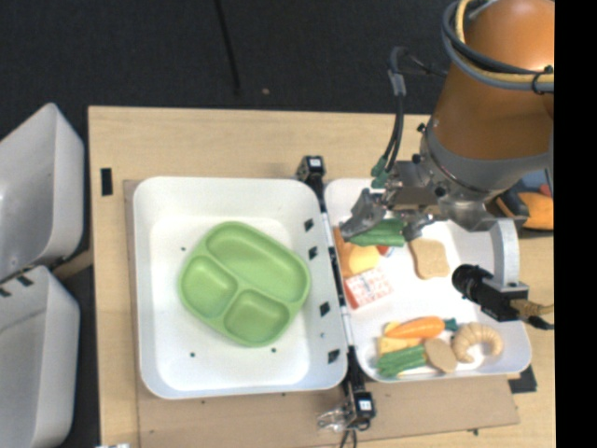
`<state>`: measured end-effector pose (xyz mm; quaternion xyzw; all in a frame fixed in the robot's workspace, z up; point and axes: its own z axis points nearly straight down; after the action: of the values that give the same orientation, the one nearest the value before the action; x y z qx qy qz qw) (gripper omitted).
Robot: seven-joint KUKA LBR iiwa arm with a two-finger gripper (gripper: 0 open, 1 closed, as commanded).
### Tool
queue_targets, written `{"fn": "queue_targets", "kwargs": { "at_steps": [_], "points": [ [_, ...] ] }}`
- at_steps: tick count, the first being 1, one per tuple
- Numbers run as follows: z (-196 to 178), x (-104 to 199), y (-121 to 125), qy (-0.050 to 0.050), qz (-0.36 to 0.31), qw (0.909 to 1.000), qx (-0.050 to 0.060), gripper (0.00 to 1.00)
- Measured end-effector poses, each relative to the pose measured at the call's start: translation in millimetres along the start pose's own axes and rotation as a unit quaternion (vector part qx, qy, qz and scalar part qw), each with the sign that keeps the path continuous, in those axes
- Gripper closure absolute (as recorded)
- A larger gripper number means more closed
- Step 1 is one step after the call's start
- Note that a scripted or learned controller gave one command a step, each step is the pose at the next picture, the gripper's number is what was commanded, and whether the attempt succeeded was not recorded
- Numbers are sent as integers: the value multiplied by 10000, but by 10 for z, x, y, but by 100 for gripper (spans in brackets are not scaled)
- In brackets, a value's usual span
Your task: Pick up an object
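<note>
The grey arm with its orange band reaches in over the right-hand shallow white bin (511,362), and its two-finger gripper (373,224) hangs low at that bin's upper left corner, close to the divider between the two bins. A long green toy vegetable (381,237) lies crosswise right under the fingertips; it appears to be pinched between them, though from this slant I cannot be sure it is clear of the bin floor. Choosing this piece makes sense to me: it lies at the top of the pile, apart from the rest.

Just below the green vegetable sit a yellow block (362,259) and a red-and-white carton (369,288). To its right lies a tan bread-slice shape (430,258). Further down the same bin, an orange carrot (414,327), a second green pod (403,360) and a pale croissant (477,341) cluster near the bottom rim.

Left of the vegetable, the other white bin (159,362) holds a green sectioned plastic plate (244,283).
</note>
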<state>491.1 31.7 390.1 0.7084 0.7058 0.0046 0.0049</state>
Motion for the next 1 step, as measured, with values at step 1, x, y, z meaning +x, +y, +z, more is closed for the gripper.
{"fn": "queue_targets", "kwargs": {
  "at_steps": [1],
  "points": [
    [-52,17,-2,-10,-52,10000,51,100]
  ]
}}
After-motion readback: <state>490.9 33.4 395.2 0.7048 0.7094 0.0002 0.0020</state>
